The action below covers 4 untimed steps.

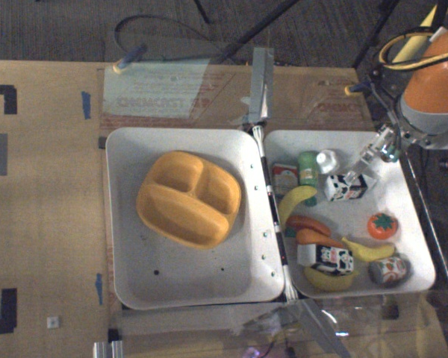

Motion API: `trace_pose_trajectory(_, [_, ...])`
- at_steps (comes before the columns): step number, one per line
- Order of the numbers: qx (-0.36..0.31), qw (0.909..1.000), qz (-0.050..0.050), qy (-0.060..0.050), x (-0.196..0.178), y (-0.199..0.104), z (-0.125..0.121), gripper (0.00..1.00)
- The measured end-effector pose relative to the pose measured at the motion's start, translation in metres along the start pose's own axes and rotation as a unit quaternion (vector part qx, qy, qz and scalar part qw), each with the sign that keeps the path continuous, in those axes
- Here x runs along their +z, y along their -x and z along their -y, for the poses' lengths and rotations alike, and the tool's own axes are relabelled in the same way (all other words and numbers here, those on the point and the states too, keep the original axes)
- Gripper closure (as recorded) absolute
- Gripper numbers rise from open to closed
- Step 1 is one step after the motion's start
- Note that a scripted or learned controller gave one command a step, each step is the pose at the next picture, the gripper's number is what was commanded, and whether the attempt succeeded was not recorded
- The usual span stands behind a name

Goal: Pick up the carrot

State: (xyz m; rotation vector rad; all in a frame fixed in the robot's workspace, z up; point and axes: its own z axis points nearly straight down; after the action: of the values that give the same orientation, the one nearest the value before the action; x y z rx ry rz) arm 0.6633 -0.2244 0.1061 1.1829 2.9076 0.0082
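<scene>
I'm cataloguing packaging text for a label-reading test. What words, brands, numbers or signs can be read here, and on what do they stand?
None can be read for certain.
Clear sheet behind the left bin: a line of pale reddish lettering, too blurred to read.
Clear sheet behind the right bin: similar lettering, too blurred.
Milk cartons and: black cow patches, print too small.
Red carton: white mark, unreadable.
Can: label blurred.

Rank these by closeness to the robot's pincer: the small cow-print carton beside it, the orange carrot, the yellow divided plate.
1. Small black-and-white cow-print carton, right bin, just under the pincer.
2. Orange carrot, right bin, lower left.
3. Yellow divided plastic plate, left bin.
</scene>
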Motion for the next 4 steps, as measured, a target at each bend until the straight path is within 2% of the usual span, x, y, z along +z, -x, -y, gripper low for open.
trace_pose_trajectory(1, [0.139,0.9902,0.001,0.005,0.000,-0.005,-0.002,0.00])
trace_pose_trajectory(2, [0.292,0.9563,-0.005,0.003,0.014,-0.014,-0.006,0.00])
trace_pose_trajectory(3, [0.291,0.9566,0.002,0.003,0.005,-0.012,-0.004,1.00])
trace_pose_trajectory(4, [0.314,0.9494,0.004,0.000,-0.136,-0.032,-0.041,1.00])
